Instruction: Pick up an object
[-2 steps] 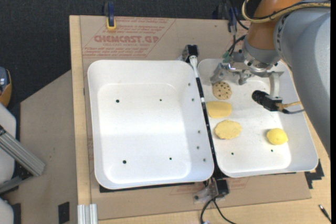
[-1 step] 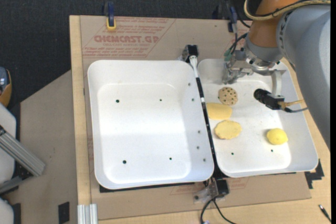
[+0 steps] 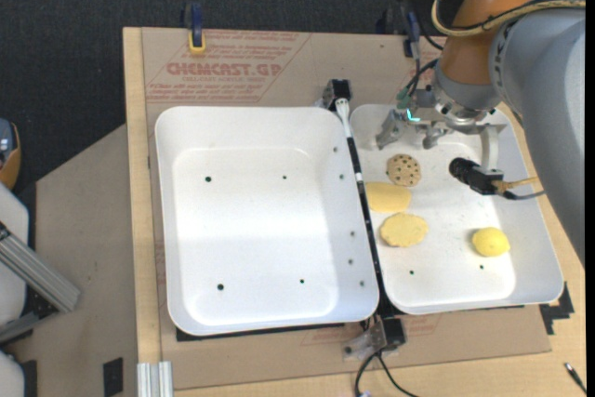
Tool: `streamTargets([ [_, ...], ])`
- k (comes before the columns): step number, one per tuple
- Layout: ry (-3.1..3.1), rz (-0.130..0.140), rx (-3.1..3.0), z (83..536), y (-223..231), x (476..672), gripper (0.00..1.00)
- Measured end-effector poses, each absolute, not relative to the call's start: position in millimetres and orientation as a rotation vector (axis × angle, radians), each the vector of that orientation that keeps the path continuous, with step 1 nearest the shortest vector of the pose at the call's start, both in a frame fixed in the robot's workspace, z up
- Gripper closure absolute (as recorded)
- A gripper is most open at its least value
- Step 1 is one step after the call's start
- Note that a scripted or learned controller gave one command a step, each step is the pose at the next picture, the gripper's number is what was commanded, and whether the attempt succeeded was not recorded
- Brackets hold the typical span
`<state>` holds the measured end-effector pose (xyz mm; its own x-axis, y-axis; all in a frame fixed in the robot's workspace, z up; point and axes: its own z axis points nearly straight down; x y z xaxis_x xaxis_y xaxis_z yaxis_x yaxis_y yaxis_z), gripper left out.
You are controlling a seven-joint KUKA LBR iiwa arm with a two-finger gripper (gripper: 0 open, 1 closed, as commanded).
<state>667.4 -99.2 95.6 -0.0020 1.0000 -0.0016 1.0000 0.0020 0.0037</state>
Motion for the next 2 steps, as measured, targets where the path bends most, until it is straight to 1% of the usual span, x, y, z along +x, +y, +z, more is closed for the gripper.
streamTargets([
  [1, 2.222, -0.005, 2.227, 84, -116, 634.2, 0.0],
  [2, 2.216, 0.011, 2.216, 101, -115, 639.6, 1.0],
])
